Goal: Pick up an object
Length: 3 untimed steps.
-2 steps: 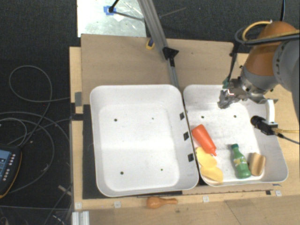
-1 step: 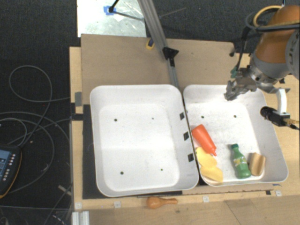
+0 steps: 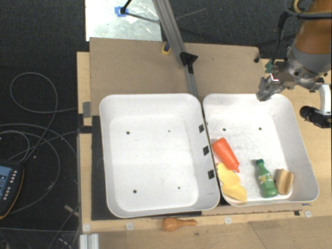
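Hand (image 3: 265, 92) hangs over the right bin's (image 3: 249, 108) far rim; can't tell its state. Near end of that bin: orange carrot (image 3: 226, 153), yellow piece (image 3: 230, 182), green bottle (image 3: 265, 179), tan bread roll (image 3: 284, 180). Nothing gripped.

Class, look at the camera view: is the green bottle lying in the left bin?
No, the green bottle lies in the right bin, near its front edge between the yellow pieces and a tan object.
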### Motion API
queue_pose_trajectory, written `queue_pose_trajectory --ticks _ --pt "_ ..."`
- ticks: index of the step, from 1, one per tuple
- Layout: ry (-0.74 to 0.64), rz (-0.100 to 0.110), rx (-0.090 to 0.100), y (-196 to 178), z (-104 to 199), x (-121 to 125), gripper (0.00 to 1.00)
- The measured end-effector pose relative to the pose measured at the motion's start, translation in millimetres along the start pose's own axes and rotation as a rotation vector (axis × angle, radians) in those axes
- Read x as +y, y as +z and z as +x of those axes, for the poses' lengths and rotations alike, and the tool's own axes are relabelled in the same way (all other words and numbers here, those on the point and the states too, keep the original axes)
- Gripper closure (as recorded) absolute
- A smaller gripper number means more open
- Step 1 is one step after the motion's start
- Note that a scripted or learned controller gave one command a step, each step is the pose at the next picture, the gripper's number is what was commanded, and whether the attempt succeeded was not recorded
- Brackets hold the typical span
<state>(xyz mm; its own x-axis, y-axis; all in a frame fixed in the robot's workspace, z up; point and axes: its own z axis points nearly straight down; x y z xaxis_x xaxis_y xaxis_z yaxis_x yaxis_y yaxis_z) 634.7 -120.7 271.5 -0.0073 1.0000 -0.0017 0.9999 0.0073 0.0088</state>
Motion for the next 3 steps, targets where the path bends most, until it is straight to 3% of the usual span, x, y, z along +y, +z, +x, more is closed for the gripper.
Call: queue_pose_trajectory --ticks 3 --pt "-0.003 0.01 0.004 19 140 -86 1.0"
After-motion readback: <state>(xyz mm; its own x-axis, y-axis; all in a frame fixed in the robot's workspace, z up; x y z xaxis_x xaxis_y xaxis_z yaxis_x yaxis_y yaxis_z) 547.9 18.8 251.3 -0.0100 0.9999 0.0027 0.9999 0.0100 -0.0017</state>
